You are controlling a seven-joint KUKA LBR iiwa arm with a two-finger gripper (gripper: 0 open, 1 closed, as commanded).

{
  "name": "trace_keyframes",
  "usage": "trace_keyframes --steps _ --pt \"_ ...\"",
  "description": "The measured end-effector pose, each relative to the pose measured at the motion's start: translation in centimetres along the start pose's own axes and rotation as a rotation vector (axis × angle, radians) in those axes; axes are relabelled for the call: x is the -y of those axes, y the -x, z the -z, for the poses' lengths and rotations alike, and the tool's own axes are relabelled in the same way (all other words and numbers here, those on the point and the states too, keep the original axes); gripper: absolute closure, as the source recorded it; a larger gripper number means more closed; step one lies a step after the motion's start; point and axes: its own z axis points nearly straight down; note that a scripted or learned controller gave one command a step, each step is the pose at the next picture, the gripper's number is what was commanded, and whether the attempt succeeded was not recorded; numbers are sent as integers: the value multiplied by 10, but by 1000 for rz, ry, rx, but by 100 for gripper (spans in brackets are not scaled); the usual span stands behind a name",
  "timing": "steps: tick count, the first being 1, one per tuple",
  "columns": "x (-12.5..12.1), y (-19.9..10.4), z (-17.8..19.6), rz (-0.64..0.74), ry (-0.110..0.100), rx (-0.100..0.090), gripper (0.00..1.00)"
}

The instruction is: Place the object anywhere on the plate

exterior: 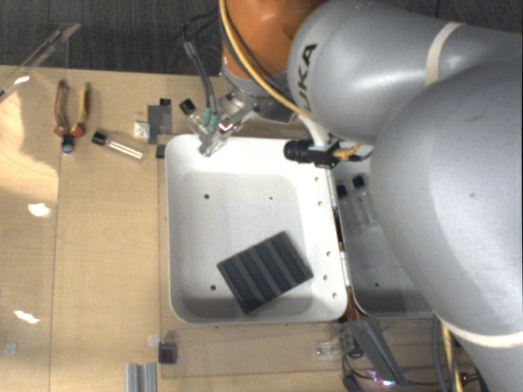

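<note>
Camera view: arm over left bin, task not visibly begun.
Dark ribbed object (265, 272) lies tilted on the floor of the left bin (184, 219), near its front wall. Hand (211, 134) hovers at the bin's far corner, well apart; open or closed, cannot tell. Pliers (71, 113) rest on counter (98, 243). Placing appears outstanding.

Ridged block (265, 271) in left bin (184, 243), near front; pliers (71, 111) on bench (90, 251) far left.

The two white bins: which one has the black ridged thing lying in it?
The left bin, the one whose top corner the claw hovers over. A dark ridged block lies tilted near its bottom edge. The right bin sits mostly under the grey arm.
</note>
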Motion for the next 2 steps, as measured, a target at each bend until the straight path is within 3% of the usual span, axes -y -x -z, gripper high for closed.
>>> trace_keyframes --steps 2 --pt "-3 0 24 3 11 3 100"
